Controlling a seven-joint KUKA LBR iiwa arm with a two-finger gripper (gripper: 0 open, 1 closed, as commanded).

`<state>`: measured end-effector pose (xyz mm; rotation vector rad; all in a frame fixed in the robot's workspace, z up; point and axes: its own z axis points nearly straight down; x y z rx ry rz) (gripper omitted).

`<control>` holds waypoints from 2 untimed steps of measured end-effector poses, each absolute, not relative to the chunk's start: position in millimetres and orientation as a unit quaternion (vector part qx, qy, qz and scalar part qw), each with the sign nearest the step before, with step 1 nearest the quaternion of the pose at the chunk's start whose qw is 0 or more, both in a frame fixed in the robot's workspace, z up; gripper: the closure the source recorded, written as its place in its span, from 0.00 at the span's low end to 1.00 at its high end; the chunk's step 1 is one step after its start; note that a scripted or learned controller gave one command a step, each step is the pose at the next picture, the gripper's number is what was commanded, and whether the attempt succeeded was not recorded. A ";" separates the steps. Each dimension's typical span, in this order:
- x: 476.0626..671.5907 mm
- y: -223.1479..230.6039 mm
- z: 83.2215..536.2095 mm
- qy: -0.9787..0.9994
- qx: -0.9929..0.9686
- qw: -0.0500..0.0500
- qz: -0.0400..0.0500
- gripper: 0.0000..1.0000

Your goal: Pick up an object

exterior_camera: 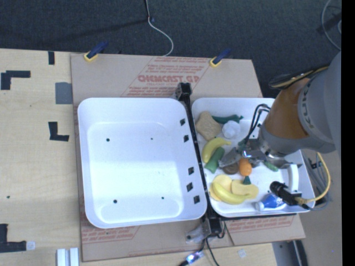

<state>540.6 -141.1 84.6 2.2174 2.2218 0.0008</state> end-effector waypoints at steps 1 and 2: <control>538.3 -140.0 94.3 0.708 0.707 0.000 0.000 1.00; 616.4 -94.8 81.8 0.709 0.705 -0.004 -0.002 1.00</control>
